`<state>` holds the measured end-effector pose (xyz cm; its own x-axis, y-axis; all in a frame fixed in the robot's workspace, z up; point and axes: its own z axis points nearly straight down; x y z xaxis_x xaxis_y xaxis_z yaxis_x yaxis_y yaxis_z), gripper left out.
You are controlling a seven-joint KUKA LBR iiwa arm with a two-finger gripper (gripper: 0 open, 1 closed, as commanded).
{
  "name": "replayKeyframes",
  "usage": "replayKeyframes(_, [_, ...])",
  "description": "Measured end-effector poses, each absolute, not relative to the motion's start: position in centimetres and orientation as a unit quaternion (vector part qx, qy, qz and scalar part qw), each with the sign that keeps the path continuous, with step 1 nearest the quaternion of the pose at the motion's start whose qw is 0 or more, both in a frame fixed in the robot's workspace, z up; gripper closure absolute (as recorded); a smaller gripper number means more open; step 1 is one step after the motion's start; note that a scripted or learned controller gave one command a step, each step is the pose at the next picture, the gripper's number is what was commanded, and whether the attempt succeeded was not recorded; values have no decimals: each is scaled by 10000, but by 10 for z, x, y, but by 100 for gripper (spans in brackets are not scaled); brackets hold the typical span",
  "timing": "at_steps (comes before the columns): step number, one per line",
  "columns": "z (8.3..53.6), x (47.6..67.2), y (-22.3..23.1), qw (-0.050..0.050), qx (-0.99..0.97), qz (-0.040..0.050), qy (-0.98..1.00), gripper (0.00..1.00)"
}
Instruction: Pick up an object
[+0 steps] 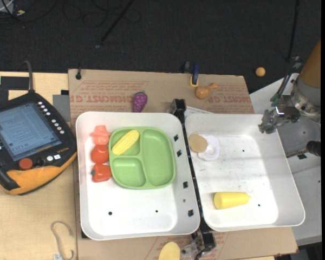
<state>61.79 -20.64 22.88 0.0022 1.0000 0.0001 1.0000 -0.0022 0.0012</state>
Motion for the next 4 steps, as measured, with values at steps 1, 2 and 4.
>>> replayKeyframes(1, [219,610,-148,-23,7061,-4,7081,100])
replayKeyframes(2, [231,599,-95,-21,7061,-2,7081,100])
replayKeyframes(4, [228,584,9,-21,7062,-8,7080,100])
